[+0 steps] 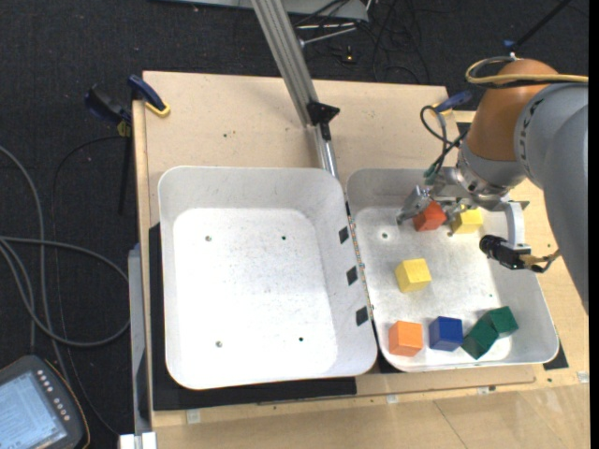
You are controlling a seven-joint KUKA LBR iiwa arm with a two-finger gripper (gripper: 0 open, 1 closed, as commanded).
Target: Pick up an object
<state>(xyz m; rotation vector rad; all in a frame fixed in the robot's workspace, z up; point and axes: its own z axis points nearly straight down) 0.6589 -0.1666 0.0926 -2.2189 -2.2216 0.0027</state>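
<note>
Seemingly closed around a red block (430, 218), pincer (436, 215) low at the right bin's (529, 344) twelve o'clock end, though grip hard to confirm. Yellow piece (467, 220) touching at three o'clock; yellow cube (413, 275) nearby at six o'clock.

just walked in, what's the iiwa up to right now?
The arm is reaching into the right bin from the right, with its gripper at the far end, over a red-orange block and beside a small yellow piece. I can't tell whether it has the block. Loose in that bin: a yellow cube mid-bin, and along the near edge an orange cube, a blue cube and two green blocks. The left bin sits alongside.
</note>
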